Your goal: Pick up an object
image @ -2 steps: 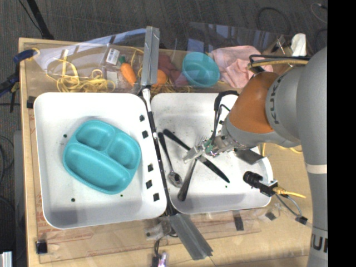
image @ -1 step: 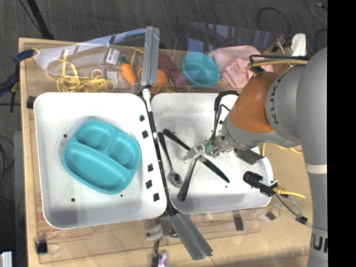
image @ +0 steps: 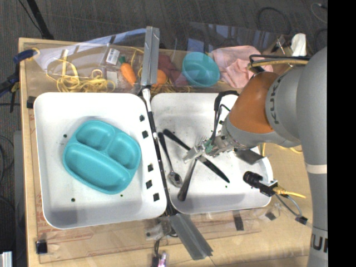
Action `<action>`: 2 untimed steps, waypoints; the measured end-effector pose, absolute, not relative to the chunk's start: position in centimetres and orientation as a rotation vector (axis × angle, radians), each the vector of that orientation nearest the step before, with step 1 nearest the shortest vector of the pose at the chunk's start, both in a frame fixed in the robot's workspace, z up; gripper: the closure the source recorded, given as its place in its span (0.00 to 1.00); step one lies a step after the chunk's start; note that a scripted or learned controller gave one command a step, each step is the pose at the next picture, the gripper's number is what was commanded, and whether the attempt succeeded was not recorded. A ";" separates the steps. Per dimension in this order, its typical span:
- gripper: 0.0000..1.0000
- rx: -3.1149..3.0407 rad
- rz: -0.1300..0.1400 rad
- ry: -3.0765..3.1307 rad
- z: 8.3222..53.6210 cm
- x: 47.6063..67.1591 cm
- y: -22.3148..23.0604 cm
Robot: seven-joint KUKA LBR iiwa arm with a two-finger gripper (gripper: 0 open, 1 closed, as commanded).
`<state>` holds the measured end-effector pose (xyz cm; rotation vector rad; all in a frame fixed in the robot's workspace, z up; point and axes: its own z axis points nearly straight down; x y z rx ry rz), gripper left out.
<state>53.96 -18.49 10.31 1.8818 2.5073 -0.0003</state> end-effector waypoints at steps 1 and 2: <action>0.00 1.882 0.000 2.507 10.3 54.0 -18.5; 0.00 1.882 0.000 2.507 10.3 54.0 -18.5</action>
